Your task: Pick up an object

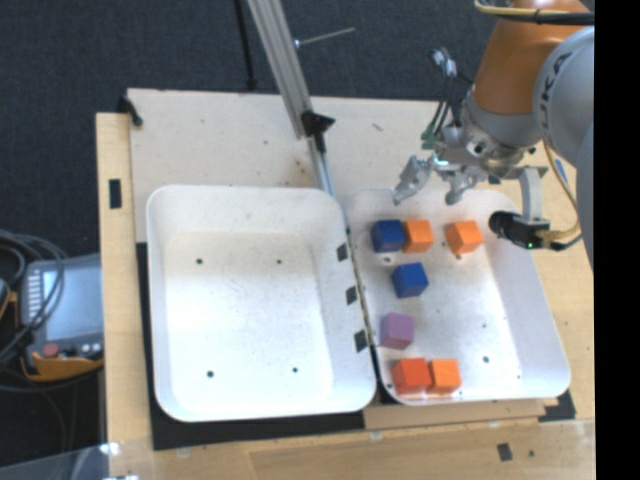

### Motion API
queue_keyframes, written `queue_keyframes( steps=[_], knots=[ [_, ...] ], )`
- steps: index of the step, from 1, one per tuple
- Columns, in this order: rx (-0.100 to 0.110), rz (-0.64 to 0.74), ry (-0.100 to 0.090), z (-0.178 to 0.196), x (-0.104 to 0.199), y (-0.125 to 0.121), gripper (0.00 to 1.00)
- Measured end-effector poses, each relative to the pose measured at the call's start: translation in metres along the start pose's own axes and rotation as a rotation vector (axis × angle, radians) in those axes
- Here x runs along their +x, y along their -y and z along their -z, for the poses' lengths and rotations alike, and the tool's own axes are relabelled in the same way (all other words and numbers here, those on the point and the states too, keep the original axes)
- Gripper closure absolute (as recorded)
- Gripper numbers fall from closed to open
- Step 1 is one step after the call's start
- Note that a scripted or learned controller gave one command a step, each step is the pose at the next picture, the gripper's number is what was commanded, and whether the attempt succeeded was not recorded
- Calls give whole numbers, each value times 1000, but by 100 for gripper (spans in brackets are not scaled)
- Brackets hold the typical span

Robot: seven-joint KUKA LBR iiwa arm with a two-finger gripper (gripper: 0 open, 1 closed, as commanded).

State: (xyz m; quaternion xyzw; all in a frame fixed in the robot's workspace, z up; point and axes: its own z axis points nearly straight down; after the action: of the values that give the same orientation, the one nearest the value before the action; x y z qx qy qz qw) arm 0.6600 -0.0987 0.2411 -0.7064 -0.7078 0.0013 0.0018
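The right bin [520, 318] holds several small blocks. A blue cube [388, 235] and an orange cube [419, 234] sit side by side near its far edge, with another orange cube [463, 236] to their right. A second blue cube [409, 279] lies nearer the middle, a purple cube [397, 330] below it. Two orange cubes [425, 375] rest together at the near edge. My gripper [433, 187] hangs above the bin's far edge, its two fingers spread apart with nothing between them, just above the far row of cubes.
The left bin [250, 298] lies beside the right one. A slanted metal pole [285, 68] rises from the bench behind the bins. A black cable clip [520, 230] hangs off the arm at the right bin's far right. A pendant [55, 308] sits off the bench's left.
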Motion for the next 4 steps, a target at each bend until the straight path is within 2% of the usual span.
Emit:
queue_keyframes(
  steps=[1, 2, 3, 4],
  knots=[
    [-5, 1, 2, 3, 0, -1, 0],
    [1, -3, 3, -59, -6, 2, 0],
    [-13, -4, 5, -109, -7, 7, 0],
    [-29, -6, 7, -118, -9, 0, 0]
  ],
)
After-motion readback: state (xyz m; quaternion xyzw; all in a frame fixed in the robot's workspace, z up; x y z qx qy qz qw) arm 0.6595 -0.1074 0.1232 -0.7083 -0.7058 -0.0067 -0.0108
